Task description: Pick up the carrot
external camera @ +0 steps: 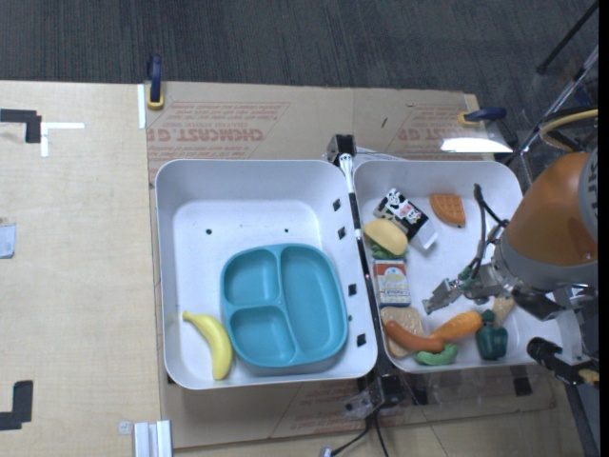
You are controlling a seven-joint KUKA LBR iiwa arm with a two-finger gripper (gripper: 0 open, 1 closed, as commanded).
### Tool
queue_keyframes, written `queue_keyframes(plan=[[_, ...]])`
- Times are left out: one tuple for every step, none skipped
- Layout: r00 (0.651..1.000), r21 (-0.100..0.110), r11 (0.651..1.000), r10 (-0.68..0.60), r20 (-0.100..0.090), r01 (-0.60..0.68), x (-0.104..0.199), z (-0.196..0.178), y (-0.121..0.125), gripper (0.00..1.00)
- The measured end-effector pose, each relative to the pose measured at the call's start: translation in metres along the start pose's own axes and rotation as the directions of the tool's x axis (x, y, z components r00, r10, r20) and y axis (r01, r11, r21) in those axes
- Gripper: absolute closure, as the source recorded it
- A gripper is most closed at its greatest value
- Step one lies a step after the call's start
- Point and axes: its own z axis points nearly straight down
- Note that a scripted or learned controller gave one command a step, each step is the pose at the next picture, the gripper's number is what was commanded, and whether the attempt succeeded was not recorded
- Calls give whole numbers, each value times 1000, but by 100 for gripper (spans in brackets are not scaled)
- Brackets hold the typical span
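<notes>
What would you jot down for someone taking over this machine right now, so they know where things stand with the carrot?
Gripper: low in the right bin, just above and left of the carrot; nothing visible between its fingers, and I cannot tell whether they are open.
Carrot: lying near the right bin's front edge, next to the hot dog and the green pepper.
Left bin: holds the blue tray and the banana.
Done: arm brought close to the carrot.
Left: grip the carrot and lift it.

dark grey carpet (304, 22) lies behind a pale wooden bench (71, 255).
</notes>
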Motion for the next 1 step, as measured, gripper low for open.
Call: queue_keyframes(plan=[[925, 1, 925, -380, -3, 380, -51, 17, -10, 0]])
